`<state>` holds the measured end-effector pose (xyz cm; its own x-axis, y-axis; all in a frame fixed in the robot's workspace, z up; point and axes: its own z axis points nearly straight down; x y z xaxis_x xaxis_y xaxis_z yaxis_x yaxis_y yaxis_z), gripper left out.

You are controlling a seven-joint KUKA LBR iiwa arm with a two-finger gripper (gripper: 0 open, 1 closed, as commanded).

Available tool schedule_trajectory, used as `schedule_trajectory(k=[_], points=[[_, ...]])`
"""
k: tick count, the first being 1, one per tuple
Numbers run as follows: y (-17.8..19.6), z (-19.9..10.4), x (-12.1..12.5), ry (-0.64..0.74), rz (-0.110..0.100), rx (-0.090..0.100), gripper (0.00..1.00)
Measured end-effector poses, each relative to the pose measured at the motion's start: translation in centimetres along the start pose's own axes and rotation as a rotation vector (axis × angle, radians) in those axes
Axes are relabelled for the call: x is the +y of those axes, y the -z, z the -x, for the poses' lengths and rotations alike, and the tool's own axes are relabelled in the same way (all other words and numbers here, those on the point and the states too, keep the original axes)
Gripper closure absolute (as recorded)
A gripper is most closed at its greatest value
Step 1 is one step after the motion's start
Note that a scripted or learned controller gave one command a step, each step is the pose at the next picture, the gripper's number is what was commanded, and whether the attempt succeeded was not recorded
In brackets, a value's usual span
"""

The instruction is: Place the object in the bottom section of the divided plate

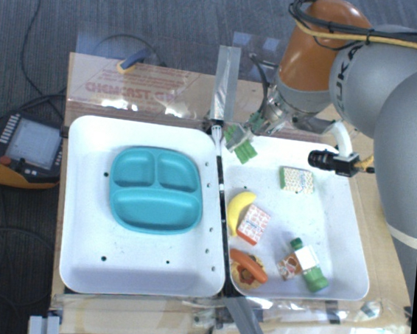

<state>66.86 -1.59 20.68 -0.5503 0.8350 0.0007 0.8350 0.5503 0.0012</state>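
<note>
Now the pincer (242, 138) grips a small green block (245, 152) over the right bin's far-left corner. Carry it left, clear of the bin walls, then lower it into the teal divided plastic plate's (157, 190) wide near section.

A wooden tabletop (396, 282) carries two shallow white bins side by side, their inner rims touching. The left bin (85, 209) and the right bin (349, 237) sit in front of a clear plastic sheet with red lettering (138, 92), which lies flat along the tabletop's far edge.
</note>
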Motion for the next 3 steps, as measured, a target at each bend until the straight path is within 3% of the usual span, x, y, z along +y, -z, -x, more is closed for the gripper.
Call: schedule_trajectory(k=[1, 2, 3], points=[[-2.4, -9.3, 2.7, 0.034, -0.003, 0.001, 1.00], [-2.4, -9.3, 2.7, 0.033, -0.002, 0.001, 0.00], [2.3, -12.6, 3.8, 0.247, -0.001, -0.002, 0.00]])
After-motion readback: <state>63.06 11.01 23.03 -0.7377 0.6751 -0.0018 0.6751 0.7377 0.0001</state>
